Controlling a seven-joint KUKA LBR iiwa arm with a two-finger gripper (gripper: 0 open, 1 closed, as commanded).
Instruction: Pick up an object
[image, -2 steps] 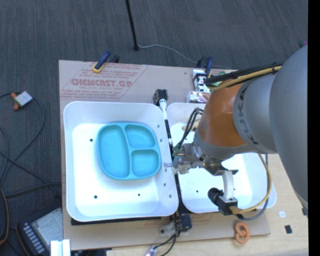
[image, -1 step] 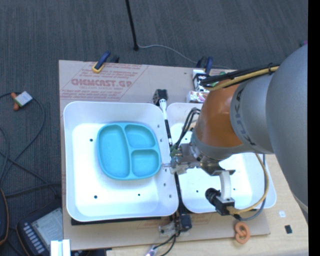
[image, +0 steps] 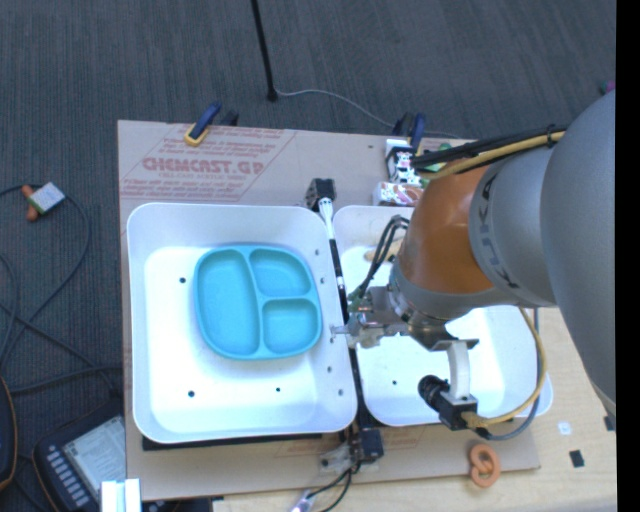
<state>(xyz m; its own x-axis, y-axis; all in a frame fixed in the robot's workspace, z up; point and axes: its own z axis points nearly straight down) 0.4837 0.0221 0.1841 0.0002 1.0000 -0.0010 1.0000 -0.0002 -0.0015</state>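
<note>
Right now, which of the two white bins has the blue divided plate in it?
The left bin. The blue divided plate lies flat in it; the right bin sits under the arm.

A robotics lab, we think.
We see a board (image: 200, 170) clamped on the bench, loose cables (image: 30, 330) across grey carpet (image: 100, 60), and two white bins (image: 140, 300).

Reaches in from the right, grey arm (image: 570, 210) bent downward, orange band (image: 445, 235) above the wrist, gripper (image: 362, 325) low, pointing left.
</note>
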